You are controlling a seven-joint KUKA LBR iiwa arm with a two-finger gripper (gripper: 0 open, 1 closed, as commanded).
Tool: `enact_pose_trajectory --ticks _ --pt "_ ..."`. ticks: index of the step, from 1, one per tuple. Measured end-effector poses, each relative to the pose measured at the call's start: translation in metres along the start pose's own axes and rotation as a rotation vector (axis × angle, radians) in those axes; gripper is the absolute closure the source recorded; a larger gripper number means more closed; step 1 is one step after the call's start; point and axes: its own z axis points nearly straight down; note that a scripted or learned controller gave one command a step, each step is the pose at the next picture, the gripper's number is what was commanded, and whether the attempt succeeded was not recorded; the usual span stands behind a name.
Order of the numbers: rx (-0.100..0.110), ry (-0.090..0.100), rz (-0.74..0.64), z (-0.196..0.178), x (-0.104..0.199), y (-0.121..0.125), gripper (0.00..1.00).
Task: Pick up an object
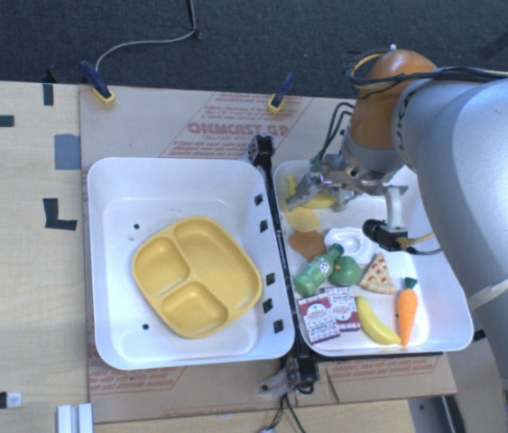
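My gripper [310,188] is low over the far left part of the right bin [457,309]. It hangs just above a yellow toy piece [304,217], and I cannot make out any contact with it. In front of that piece lie a brown cookie [306,243], a green pepper [323,272] and a white egg-like piece [349,240]. Nearer the front of the bin are a pizza slice [378,276], a carrot [406,311], a banana [376,322] and a red packet [326,315].
The left bin [114,183] holds a yellow divided plate [198,276]. A black divider with clips [272,233] runs between the bins. The grey arm [466,179] covers the right bin's far right side. Two yellow clamps [96,81] hold the cardboard's far edge.
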Motion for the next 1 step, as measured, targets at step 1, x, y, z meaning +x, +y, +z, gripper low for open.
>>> enact_pose_trajectory --ticks 1 --pt "0.014 -0.001 0.000 -0.0077 -0.0016 -0.0028 1.00"
